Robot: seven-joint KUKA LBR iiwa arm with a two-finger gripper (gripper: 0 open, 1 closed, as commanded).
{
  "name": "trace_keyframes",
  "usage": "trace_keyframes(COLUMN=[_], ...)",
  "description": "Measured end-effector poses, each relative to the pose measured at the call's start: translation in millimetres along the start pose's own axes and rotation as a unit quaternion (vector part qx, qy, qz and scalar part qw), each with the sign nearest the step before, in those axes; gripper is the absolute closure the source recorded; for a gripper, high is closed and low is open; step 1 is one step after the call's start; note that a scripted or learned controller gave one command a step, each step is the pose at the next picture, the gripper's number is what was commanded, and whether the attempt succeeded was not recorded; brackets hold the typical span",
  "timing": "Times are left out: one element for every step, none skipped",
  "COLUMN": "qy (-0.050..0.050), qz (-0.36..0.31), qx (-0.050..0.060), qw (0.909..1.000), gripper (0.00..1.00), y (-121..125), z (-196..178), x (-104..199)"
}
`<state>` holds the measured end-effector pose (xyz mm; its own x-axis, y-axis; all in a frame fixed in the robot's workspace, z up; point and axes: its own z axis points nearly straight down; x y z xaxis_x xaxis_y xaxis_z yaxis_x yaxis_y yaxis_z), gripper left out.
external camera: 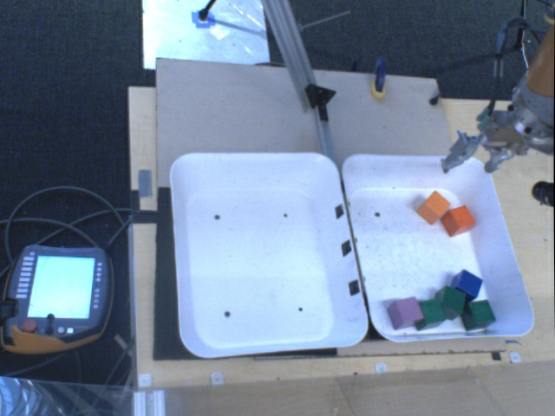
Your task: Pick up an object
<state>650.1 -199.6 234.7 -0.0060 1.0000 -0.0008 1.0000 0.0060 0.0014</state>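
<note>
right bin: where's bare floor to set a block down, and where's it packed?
Right bin: bare floor on its left half, between the divider wall and the two orange blocks, down to the purple block. Crowded at the lower right corner, where the purple, green and blue blocks cluster. The end effector hovers over the top right rim.

At the upper right of the frame the arm (539, 94) appears as a grey, rounded body with an orange-brown patch at its top edge. Dark cables (503, 46) loop along its left side. Its gripper (473, 152) is pale grey metal, with two slim, angular fingers (456, 154) below a blocky wrist.
</note>
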Motion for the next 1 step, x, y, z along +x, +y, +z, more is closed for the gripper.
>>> trace_keyframes(qy=[-0.001], qz=[0.000], qx=[0.000], qw=[1.0000], gripper=[0.00], y=[-0.1], z=[-0.1], x=[-0.4])
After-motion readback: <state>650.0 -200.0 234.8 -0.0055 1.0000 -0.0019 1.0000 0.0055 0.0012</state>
